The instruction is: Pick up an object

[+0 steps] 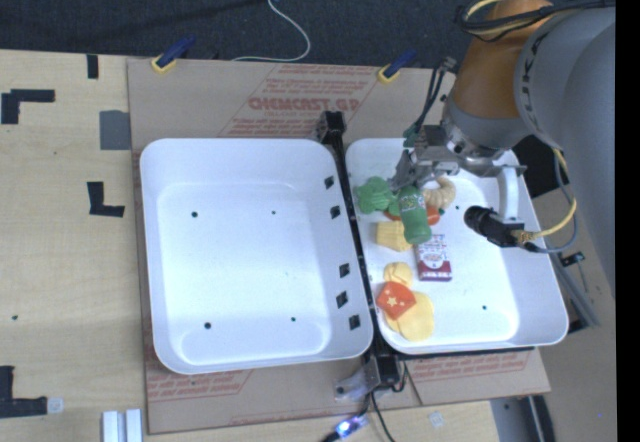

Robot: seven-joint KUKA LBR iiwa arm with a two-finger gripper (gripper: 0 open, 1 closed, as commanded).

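Arm (pixel 545 60): grey casing with an orange band above the wrist, smooth and rounded. It reaches down over the right-hand bin, and the step in hand looks like the descent onto a chosen object.

Left bin (pixel 240 155): shallow white tray with rounded corners and a glossy floor, well apart from the fingers on their far side.

Right bin (pixel 535 300): same shallow white moulding. It lies directly beneath the fingers and holds all the loose objects.

Gripper (pixel 413 178): dark metal, two fingers pointing down into the cluster. Whether the fingers stand wide or narrow cannot be told, as they merge with the objects under them.

Green toy (pixel 375 195): matt, lumpy and leaf-like, just beside the fingers on the side toward the left bin.

Green block (pixel 414 215): elongated, matt, with a red patch at one end, directly under the fingertips. It is judged the likeliest target, though no contact is confirmed.

Red-and-white carton (pixel 434 258): small flat printed box, near, below the fingers.

Yellow pieces (pixel 412 315): soft rounded shapes with an orange-red one on top, further below.

Cream ring (pixel 437 194): small and rounded, just beside the fingers toward the arm.

Next move, as judged: close squarely on the block, then lift straight up without dragging its neighbours.
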